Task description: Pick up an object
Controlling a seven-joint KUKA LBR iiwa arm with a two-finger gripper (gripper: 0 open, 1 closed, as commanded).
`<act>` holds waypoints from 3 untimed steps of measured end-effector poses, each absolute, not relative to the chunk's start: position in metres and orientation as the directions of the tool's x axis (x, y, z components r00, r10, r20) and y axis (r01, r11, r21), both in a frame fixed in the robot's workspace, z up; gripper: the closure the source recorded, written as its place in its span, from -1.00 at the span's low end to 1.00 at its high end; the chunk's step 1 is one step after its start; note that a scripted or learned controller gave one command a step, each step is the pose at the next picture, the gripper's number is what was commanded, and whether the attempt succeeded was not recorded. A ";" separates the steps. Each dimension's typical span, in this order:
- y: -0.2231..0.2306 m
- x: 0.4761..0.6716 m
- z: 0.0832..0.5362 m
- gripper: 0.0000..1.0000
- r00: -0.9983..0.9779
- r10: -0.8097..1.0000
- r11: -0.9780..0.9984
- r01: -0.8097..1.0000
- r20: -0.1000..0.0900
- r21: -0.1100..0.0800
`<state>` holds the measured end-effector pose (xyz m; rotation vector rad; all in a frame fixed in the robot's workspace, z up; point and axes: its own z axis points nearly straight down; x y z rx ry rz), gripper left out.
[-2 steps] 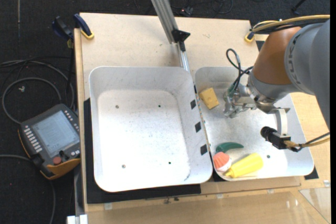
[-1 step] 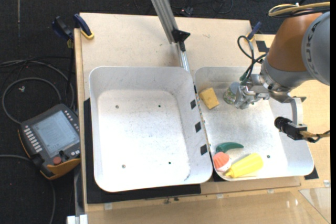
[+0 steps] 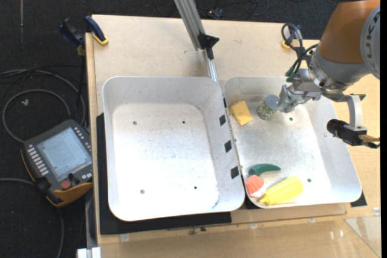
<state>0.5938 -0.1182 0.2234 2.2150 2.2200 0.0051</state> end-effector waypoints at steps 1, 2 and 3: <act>-0.118 0.595 0.277 1.00 -0.003 1.000 0.003 1.000 -0.002 0.006; -0.060 0.599 0.269 1.00 -0.008 1.000 0.008 1.000 0.002 0.000; -0.010 0.592 0.271 1.00 -0.008 1.000 0.008 1.000 0.002 -0.001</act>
